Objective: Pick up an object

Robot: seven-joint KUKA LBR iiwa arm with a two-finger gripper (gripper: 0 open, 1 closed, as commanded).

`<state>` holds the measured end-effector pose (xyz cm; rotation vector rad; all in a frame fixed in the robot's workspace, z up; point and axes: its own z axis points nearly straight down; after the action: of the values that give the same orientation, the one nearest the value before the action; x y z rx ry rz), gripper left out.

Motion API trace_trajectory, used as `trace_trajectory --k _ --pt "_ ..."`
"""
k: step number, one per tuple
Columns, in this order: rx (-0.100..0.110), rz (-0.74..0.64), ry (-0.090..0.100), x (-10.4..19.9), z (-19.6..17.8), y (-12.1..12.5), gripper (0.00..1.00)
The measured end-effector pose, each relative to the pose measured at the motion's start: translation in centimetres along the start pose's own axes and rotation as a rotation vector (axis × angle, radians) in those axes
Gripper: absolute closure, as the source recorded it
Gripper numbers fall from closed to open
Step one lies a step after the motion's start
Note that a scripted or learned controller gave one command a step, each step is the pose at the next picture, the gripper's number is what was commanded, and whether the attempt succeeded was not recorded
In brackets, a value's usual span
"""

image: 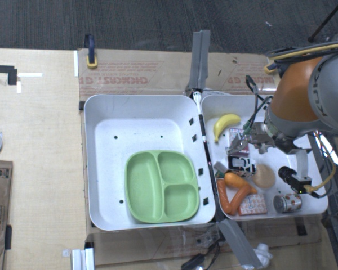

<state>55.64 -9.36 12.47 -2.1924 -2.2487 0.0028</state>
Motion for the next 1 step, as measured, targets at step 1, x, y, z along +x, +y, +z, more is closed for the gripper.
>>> trace_trajectory --k 1 --pt "0.000 0.072 -0.001 -2.67 3.38 4.82 0.00"
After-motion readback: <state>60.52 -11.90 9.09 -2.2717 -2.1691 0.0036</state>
